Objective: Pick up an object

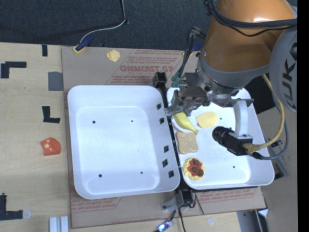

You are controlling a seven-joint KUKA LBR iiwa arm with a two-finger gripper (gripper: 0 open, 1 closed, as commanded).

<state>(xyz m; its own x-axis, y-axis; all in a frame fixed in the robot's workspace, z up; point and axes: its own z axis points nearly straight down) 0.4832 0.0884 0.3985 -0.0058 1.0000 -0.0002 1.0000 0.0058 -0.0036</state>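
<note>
In the camera view, we saw the end effector [186,105] low over the upper left corner of the right bin [241,175], right of centre in the frame; we could not tell its state. Just below it lay the banana [185,122], with a bread slice [187,142], a yellow round piece [208,119] and a small pizza [194,168] nearby. We judged the banana the likeliest target: centre over its middle, clear of the bin wall, then descend straight.

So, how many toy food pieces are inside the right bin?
4: a banana by the left wall under the hand, a pale yellow piece beside it, a toast slice below, a small pizza nearest the front. The arm may hide more.
</note>
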